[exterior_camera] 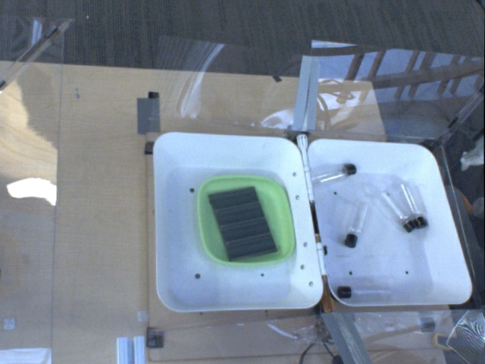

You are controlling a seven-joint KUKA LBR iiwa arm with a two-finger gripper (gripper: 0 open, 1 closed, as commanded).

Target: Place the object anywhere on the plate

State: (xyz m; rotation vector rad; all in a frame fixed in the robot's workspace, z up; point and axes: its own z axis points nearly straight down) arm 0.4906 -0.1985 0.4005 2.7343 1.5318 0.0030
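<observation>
A lime-green square plate (282, 203) sits in the left white bin (174, 279), a little right of the bin's middle. A dark grey ridged rectangular block (242, 224) lies flat on the plate, turned slightly off square and covering most of the plate's floor. Several clear vials with black caps lie in the right white bin (447, 279). One vial (336, 174) is near the bin's back left. Another vial (355, 222) lies mid-left, a pair of vials (403, 205) right of centre, and one vial (364, 289) at the front edge.
The two bins meet at a narrow seam (312, 218) with a metal post (305, 97) behind it. The wooden bench (83, 203) spreads to the left, under glare from a clear sheet. A small dark bracket (148, 114) stands behind the left bin.
</observation>
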